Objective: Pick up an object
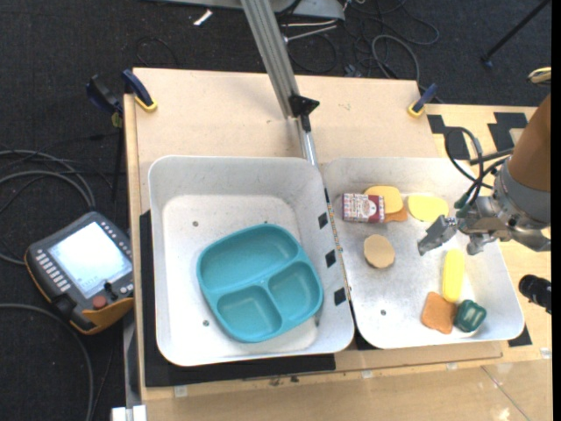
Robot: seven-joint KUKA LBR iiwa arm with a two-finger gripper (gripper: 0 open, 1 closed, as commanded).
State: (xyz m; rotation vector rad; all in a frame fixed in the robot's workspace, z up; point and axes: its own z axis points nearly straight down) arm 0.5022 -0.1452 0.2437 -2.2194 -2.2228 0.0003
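The right bin point(394, 323) holds several small items: a red and white carton point(364, 206), an orange round piece point(387, 201), a yellow round piece point(427, 207), a tan disc point(379, 252), a long yellow piece point(452, 275), an orange chunk point(436, 312) and a green item point(471, 316). My gripper point(455, 238) hovers over the right side of this bin, just above the top end of the long yellow piece. Its fingers are spread open and nothing sits between them.
In the left bin point(175, 191) lies a teal divided tray point(259, 281). A grey metal pole point(273, 46) slants down to the wall between the bins. A teach pendant point(79, 270) lies on the floor at the left.
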